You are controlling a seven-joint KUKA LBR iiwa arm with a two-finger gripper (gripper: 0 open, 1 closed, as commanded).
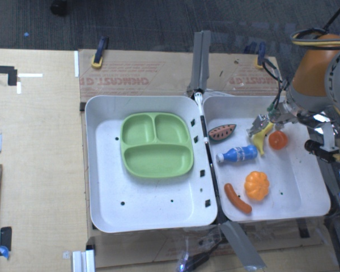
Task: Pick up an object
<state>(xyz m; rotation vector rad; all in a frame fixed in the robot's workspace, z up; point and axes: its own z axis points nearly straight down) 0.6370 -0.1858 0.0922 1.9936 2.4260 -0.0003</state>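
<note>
While I scan from the left, I see a green plate (pixel 157 145) in the left bin (pixel 96 169), then in the right bin (pixel 311 205) a watermelon slice (pixel 222 131), a sausage (pixel 237 198), a blue bottle (pixel 237 154), a pumpkin (pixel 257 185), a banana (pixel 261 137) and a tomato (pixel 277 140). My gripper (pixel 260 123) sits at the banana's upper end, and I cannot tell how its fingers stand. I judge the banana a light, smooth, curved toy, best pinched across its middle.

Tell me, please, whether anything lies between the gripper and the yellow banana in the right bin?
Nothing visible does. The gripper is right at the upper end of the banana in the right bin. The tomato lies close on the banana's right and the blue bottle just below-left, crowding it without blocking the approach.
</note>
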